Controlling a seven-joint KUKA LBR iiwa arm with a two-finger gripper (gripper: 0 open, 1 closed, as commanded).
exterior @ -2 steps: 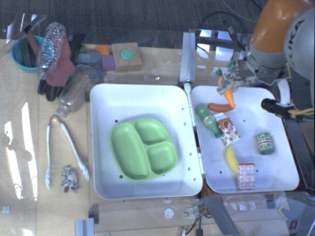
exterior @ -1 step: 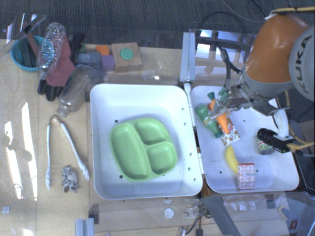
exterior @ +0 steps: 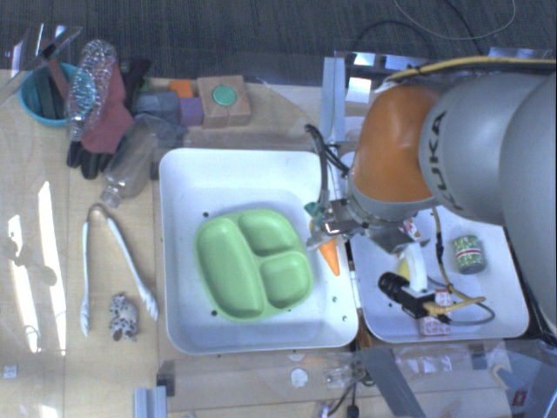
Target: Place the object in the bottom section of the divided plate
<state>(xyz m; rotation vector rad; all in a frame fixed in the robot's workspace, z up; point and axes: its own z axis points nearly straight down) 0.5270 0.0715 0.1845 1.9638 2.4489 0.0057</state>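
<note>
On the bench's left side you will find white tongs and a small spotted toy lying beside the left bin, with a clear bottle nearer the bench's back edge. Inside the left bin, the green divided plate sits at the centre, and the orange carrot-shaped object lies at the bin's right rim, just beside the plate and outside its sections. The gripper sits directly above the carrot's top end, but you cannot tell whether it is clenched or released; in the right bin, a small green can stands near the right wall.
</note>
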